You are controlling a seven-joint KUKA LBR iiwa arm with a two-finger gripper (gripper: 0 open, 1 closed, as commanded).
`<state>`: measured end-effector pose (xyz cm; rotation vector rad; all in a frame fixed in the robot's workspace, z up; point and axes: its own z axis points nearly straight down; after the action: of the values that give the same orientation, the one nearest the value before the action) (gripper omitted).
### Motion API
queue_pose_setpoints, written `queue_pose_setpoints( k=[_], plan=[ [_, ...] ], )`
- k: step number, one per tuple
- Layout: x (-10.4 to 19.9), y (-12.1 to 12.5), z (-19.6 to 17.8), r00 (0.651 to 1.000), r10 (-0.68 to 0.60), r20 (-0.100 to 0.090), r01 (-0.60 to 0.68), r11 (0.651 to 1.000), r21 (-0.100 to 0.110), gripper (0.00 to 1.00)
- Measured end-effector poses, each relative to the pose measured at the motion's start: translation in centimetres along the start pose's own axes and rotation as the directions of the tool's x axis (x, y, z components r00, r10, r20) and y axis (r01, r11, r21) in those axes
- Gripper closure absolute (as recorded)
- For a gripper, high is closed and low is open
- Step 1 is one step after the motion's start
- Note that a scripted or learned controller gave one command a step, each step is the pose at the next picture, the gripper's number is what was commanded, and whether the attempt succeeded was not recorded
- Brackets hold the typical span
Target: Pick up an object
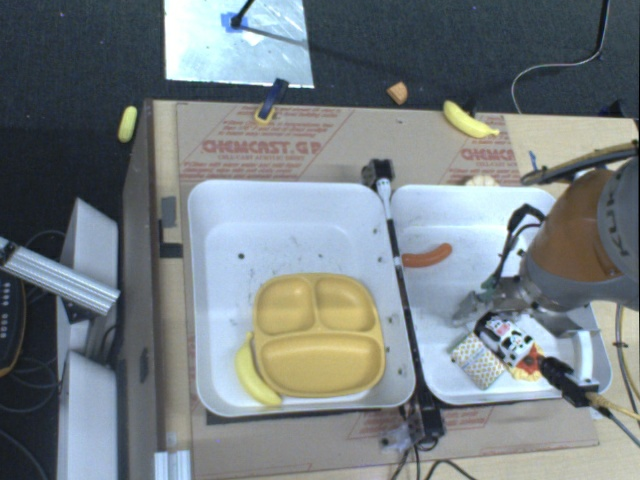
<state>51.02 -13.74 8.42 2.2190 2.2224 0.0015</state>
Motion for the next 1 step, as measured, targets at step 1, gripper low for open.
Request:
queue_pose_setpoints(
  k=[1],
  plan=[
    [0.04, 0.08, -1.06, 1.0, -0.002, -0.001, 0.002, 1.0, -0.002, 1.0]
  ],
)
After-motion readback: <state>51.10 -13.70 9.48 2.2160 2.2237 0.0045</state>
